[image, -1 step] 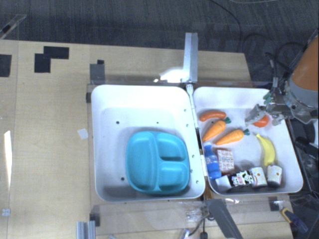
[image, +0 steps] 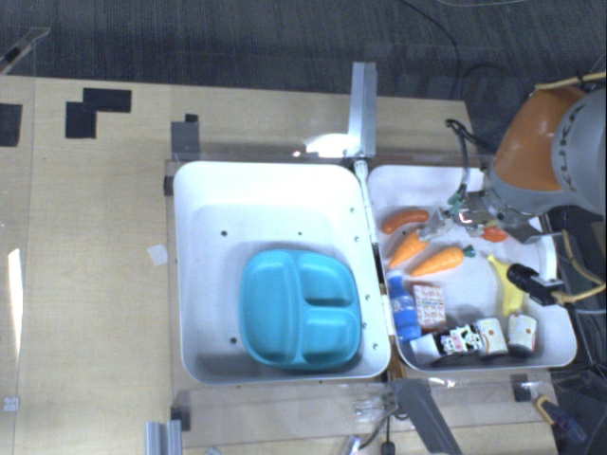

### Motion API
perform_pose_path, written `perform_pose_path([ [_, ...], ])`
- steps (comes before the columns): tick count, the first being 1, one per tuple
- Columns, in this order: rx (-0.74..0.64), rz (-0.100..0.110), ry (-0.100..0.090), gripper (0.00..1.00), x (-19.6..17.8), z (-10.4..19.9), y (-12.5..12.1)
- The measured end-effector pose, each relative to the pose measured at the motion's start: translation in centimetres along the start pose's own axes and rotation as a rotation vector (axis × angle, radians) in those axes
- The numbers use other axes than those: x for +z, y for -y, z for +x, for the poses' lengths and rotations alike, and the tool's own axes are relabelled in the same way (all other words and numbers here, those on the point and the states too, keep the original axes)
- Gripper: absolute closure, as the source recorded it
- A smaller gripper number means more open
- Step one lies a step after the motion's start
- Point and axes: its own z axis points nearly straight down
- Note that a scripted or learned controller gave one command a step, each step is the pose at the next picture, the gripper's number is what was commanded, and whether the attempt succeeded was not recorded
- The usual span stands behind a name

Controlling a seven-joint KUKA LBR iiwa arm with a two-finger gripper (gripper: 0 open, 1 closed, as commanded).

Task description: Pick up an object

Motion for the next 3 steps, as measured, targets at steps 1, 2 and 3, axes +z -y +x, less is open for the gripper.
perform_pose_path([
  [1, -0.126, -0.019, 0.009, 0.0, 0.4, 3.2, 0.3],
  [2, -0.458, -0.015, 0.005, 0.0, 0.4, 3.3, -2.2],
  [3, -0.461, -0.019, 0.003, 1.0, -0.8, 3.5, -2.4],
])
